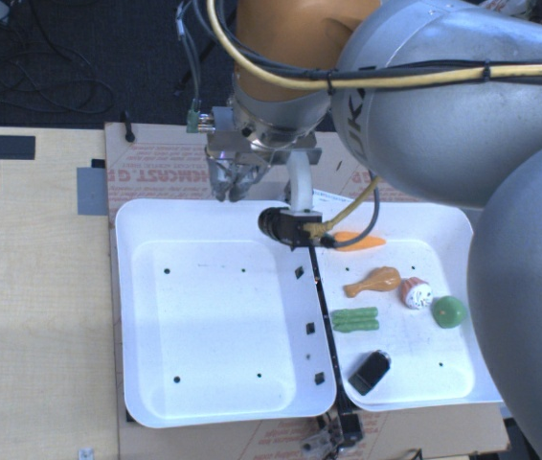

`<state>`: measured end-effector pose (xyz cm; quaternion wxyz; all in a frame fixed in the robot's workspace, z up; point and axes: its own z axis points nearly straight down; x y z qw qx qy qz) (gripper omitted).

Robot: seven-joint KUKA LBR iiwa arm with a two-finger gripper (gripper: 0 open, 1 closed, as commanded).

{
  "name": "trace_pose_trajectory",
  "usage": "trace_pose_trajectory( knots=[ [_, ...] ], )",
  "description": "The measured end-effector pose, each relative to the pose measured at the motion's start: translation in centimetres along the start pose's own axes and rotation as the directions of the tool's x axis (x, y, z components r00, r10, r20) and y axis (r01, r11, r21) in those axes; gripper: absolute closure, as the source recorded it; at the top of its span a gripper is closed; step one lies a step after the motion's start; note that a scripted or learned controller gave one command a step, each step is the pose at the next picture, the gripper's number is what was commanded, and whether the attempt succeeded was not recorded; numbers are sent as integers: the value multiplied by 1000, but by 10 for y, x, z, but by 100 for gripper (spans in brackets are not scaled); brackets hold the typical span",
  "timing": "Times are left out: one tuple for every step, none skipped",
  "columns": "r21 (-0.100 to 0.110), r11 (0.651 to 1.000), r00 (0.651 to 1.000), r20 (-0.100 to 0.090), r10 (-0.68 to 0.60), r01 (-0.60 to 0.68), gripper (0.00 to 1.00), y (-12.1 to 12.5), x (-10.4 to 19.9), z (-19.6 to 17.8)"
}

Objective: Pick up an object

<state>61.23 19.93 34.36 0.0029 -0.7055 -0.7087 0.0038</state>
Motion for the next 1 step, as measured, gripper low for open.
trace_pose_trajectory(
  knots=[
    [-11, 1000, 1000, -3, 1, -1, 100, 30, 46, -37]
  ],
)
